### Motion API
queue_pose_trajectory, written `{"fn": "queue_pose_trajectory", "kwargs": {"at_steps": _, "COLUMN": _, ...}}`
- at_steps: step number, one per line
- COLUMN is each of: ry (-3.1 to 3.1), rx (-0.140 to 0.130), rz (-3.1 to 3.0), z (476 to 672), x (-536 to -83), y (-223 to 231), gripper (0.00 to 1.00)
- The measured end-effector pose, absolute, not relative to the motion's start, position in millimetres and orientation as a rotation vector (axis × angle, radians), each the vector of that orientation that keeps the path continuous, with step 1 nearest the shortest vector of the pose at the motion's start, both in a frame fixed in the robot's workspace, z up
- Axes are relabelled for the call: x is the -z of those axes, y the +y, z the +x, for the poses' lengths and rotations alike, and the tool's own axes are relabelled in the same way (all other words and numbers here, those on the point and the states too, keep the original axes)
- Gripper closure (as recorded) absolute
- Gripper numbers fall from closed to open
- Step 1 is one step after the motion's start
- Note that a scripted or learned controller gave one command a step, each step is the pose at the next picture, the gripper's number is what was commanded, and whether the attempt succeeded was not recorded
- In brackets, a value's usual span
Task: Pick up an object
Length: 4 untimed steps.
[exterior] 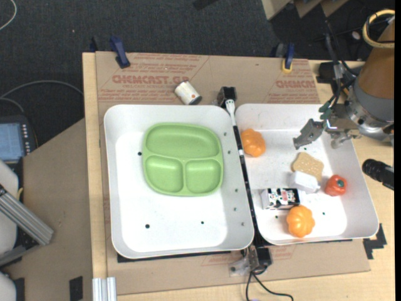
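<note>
Nearest the camera, a small orange pumpkin-shaped toy (299, 221) is located at the front edge of the right white bin (276, 121). Just behind it and to its left, a small black-and-white printed carton (280, 198) is laid flat. A white block (306, 180) is seen touching a tan, bread-like slice (307, 163) near the bin's centre, and a red tomato-shaped toy (336, 185) is placed just beside them on the right. An orange rounded pepper-like toy (253, 142) is positioned against the bin's left wall. The two-finger gripper (326, 132) is suspended above the rear of this bin, over bare floor; its fingers are spread apart and nothing is held between them. A green three-compartment plastic plate (183, 158) is contained in the left white bin (125, 218). A small white cylinder (187, 93) is found on the bench board behind it.
</note>
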<state>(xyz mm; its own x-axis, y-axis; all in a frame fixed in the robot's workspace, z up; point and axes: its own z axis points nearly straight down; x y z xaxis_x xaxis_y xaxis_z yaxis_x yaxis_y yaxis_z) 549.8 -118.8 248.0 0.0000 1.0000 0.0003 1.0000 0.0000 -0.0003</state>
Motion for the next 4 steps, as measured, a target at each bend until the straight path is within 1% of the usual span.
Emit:
{"fn": "queue_pose_trajectory", "kwargs": {"at_steps": 1, "ry": -2.233, "rx": 0.016, "rz": -2.226, "z": 477.9, "x": -424, "y": -96, "gripper": 0.0}}
{"fn": "queue_pose_trajectory", "kwargs": {"at_steps": 2, "ry": -2.227, "rx": 0.004, "rz": -2.224, "z": 480.6, "x": -427, "y": -97, "gripper": 1.0}}
{"fn": "queue_pose_trajectory", "kwargs": {"at_steps": 3, "ry": -2.217, "rx": -0.006, "rz": -2.217, "z": 479.0, "x": -346, "y": -78, "gripper": 1.0}}
{"fn": "queue_pose_trajectory", "kwargs": {"at_steps": 4, "ry": -2.216, "rx": -0.016, "rz": -2.205, "z": 475.9, "x": -176, "y": -11, "gripper": 1.0}}
